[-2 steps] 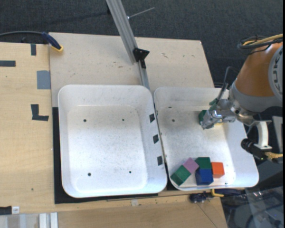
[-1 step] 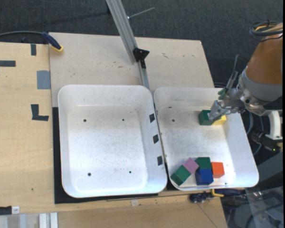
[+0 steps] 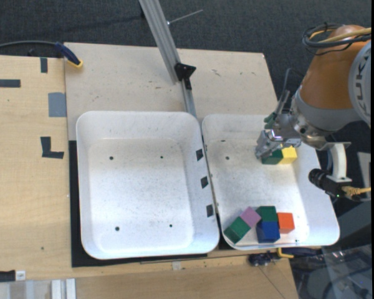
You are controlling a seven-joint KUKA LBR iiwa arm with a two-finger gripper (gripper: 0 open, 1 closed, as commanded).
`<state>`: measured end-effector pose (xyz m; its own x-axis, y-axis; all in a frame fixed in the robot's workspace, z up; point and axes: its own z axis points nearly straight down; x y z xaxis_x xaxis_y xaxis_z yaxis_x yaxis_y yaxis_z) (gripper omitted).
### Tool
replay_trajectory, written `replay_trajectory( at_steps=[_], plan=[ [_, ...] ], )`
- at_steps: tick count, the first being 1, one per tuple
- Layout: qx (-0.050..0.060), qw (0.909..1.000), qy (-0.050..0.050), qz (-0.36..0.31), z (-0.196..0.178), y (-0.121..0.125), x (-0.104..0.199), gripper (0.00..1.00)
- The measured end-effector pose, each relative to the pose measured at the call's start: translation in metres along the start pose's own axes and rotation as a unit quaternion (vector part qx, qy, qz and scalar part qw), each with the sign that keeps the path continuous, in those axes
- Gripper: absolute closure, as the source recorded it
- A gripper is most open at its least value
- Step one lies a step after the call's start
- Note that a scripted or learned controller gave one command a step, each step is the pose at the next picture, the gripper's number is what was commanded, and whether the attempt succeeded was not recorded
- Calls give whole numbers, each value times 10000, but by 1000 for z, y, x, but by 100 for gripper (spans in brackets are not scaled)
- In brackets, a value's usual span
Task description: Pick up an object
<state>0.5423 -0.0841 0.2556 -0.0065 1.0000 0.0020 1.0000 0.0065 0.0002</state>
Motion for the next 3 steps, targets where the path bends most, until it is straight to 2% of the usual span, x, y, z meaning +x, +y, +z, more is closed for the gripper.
replay_trajectory(
  at_steps=[1,2,3],
  plan=[
    [7,10000,0,-2,-3,-1,48,100],
    [21,10000,-4,-3,14,0,106,100],
    [11,10000,-1,-10,13,-7,166,100]
  ],
)
